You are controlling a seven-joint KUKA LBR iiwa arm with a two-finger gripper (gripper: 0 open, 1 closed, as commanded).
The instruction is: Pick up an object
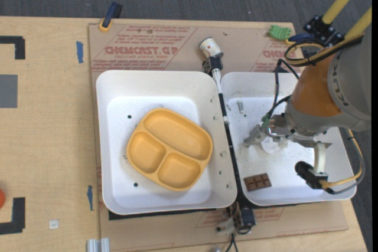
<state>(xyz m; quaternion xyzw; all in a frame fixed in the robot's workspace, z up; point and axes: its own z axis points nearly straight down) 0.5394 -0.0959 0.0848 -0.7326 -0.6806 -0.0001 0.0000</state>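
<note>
From the camera view, we are reaching into the right bin, our jaws hanging low over its floor; whether they are clenched we cannot tell. A brown block is lying nearby, apart. A yellow divided plate is sitting in the left bin.

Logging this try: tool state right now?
Tool: cannot be told; low in the right bin, over a small pale object.
</note>
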